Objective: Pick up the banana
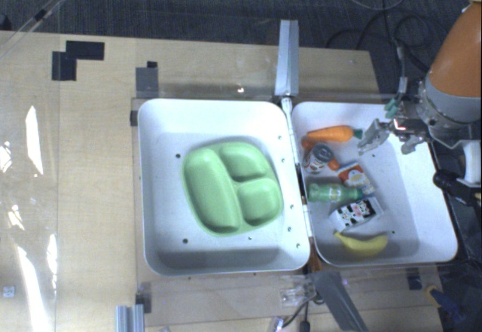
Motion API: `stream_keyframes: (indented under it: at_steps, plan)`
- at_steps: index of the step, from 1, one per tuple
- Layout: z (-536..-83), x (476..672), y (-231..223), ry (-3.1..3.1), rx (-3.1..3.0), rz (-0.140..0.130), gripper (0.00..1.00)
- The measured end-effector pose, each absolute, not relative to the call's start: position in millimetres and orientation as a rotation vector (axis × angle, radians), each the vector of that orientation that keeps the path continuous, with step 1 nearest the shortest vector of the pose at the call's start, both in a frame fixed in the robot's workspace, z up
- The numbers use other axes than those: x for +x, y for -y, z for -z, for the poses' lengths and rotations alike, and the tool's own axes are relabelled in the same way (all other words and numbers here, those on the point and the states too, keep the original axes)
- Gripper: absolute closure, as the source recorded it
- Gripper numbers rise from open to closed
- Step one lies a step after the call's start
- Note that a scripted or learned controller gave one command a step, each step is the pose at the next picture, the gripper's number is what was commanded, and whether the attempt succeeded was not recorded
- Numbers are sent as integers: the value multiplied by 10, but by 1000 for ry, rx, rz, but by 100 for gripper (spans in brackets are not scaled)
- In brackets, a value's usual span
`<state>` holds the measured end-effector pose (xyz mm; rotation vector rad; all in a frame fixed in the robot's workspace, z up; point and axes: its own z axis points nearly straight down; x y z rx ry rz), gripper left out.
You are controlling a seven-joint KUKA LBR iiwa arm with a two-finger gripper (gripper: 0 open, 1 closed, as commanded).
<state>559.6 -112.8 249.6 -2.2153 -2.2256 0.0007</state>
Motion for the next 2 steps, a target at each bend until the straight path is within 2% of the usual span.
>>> stream_keyframes:
  at_steps: [1,2]
  plan:
    - [-894,4919,993,2585,-1813,10,0]
    - [-883,5439,1581,2079,-2366,11,0]
